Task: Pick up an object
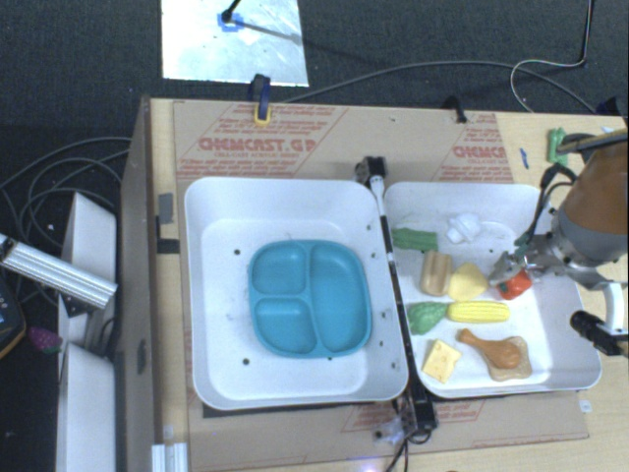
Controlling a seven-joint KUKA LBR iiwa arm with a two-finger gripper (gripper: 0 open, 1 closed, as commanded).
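We see the end effector (513, 271) low in the right bin (565, 367), at its right side, tips down against a small red-orange piece (517, 284). Whether it is clenched on that piece or released we cannot tell; the tips are too small and crowded. That piece lies directly under the tips, touching or nearly so. The corn (479, 312) sits just below-left, its long axis running left to right; the drumstick (496, 351) lies further down, angled toward the lower right. On the counter (295, 131), red print reads "CHEMCAST GP", repeated at upper right. The blue tray (310, 298) sits in the left bin (211, 264), well apart.
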